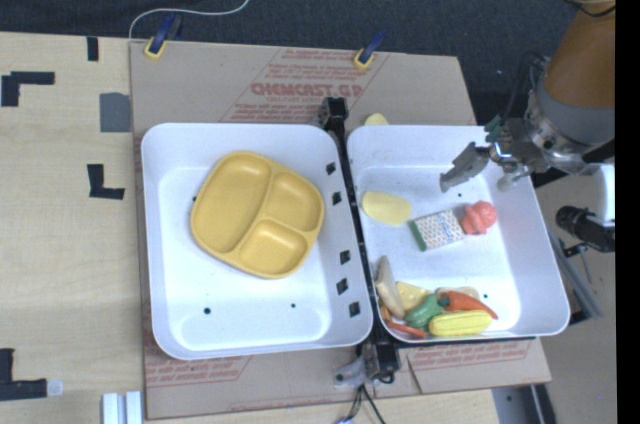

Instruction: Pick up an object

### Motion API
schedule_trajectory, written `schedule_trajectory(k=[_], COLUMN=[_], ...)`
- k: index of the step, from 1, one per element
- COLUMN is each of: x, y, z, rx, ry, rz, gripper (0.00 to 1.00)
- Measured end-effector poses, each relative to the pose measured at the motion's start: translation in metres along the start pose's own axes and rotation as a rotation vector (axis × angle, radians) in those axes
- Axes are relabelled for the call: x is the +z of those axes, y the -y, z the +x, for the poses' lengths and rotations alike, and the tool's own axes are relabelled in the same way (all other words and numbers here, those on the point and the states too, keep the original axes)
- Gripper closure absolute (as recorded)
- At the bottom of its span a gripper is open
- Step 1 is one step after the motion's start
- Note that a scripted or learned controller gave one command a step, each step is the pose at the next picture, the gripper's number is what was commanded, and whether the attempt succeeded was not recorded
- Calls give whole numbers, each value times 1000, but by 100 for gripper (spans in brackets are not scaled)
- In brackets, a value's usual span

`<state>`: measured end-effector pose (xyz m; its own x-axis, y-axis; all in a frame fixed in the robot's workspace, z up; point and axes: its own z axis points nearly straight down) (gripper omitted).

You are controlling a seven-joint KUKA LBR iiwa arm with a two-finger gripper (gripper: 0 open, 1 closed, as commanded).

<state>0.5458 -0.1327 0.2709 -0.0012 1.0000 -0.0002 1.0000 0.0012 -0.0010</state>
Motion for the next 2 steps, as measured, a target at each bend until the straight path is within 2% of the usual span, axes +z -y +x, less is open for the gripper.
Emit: schedule_trajectory(k=[1, 2], x=[91, 158], y=[-39, -62], z=[-37, -89], rx=[1, 2], ry=[0, 2], rz=[5, 0], gripper=[0, 0])
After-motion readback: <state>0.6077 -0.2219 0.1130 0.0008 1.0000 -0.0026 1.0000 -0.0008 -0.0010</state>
